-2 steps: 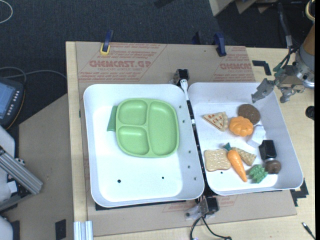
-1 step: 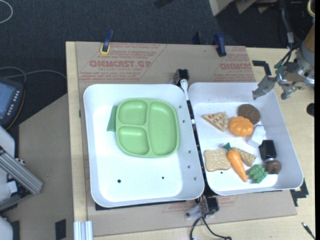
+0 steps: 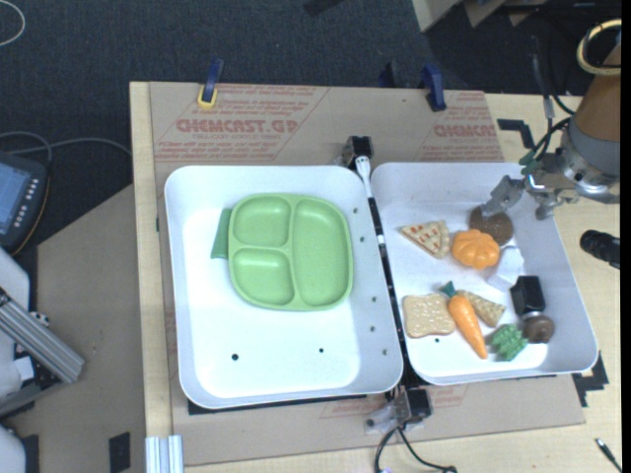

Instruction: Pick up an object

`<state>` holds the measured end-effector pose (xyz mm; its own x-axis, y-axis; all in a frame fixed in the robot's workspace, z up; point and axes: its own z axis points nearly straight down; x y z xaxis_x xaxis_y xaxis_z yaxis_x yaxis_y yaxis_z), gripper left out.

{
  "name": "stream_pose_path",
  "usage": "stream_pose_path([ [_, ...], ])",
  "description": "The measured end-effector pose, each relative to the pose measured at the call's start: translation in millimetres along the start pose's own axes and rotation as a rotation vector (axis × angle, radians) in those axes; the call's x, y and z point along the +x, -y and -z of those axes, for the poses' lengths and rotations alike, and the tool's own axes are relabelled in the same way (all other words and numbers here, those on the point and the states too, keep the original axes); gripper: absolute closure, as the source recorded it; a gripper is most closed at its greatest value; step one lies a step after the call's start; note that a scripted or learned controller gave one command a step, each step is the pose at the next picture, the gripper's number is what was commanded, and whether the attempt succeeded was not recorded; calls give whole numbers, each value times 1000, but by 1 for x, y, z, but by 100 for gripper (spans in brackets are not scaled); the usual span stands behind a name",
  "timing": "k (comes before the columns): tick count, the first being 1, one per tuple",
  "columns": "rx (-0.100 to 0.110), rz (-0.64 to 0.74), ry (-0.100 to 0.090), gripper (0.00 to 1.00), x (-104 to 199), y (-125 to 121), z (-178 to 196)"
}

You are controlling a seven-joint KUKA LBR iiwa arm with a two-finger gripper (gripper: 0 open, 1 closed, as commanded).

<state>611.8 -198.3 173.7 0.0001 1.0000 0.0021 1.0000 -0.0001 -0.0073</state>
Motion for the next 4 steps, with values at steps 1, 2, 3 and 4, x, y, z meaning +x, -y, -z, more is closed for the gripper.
stream_pose_path([
  [1, -2, 0, -1, 0, 1, 2, -63],
  [2, -5, 1, 2, 0, 1, 1, -90],
  [3, -10, 1, 3, 100, 1, 0, -78],
  [4, -14, 0, 5, 100, -7, -4, -28],
])
